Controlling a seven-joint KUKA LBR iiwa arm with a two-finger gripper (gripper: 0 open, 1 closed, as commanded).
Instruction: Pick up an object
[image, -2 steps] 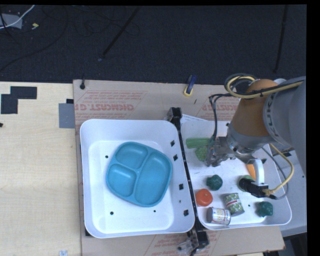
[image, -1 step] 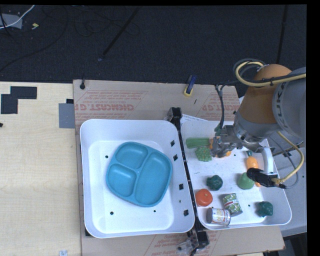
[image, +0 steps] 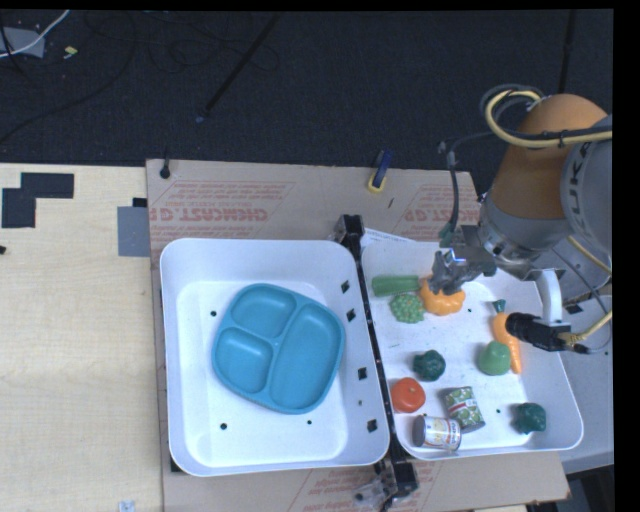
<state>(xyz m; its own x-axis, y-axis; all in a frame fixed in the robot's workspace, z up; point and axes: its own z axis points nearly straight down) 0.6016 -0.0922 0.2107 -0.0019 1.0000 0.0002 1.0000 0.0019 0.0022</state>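
A dark carpet-like floor (image: 300, 80) fills the top of the view, from ten to two o'clock, and thin black cables (image: 235, 60) lie on it. Below it is a light wooden bench top (image: 70, 340), on the nine o'clock side, with some dark rectangular marks (image: 40, 195) at ten o'clock. A brown cardboard sheet (image: 260, 205) with red printed letters covers the bench in the middle. The light is even and soft, without hard shadows.
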